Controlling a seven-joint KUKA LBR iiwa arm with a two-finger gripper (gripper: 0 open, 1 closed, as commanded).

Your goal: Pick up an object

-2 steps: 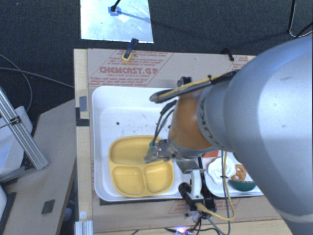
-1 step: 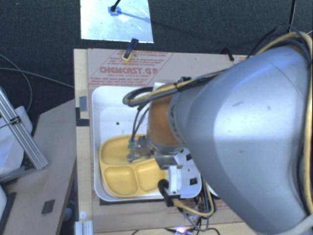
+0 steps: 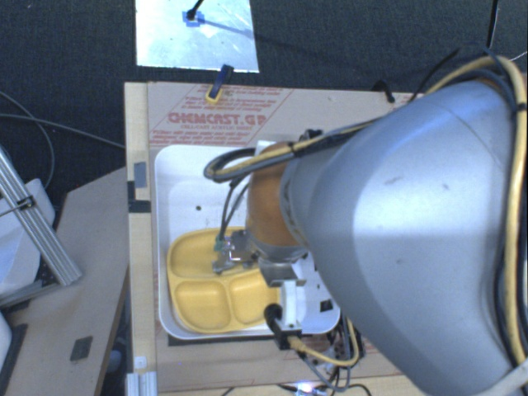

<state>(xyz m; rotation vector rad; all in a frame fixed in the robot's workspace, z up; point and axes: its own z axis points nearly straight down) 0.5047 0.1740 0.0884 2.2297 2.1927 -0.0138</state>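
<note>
At the left edge of the camera view, a silver aluminium rail [image 3: 37, 221] runs diagonally beside the tan worktop [image 3: 91, 246]. A small dark grey patch [image 3: 81, 348] lies on the worktop near its front left corner.

Further right, a brown cardboard sheet [image 3: 206, 114] with red printed lettering covers the rear part of the worktop. A small blue and yellow item [image 3: 219, 83] lies at the sheet's rear edge. Behind it, a shiny silver sheet [image 3: 196, 21] lies on the dark carpet.

The left white bin [image 3: 177, 180] sits on the cardboard sheet. A yellow divided tray [image 3: 202, 291] lies in the front half of this bin, close to the bin's left and front walls. The tray has one long compartment at the rear and two smaller ones at the front.

The gripper [image 3: 224, 258] is positioned over the right part of the tray's rear compartment, just above or touching the tray surface; contact cannot be confirmed. The metal gripper body hides the fingers, so their opening cannot be determined, and no object is visible between them. Black cables [image 3: 235, 167] loop from the wrist toward the rear of the bin.

The orange band [image 3: 266, 209] sits directly above the gripper. The grey arm [image 3: 412, 221] occupies the right side of the view and covers the area to the right of the left bin.
</note>
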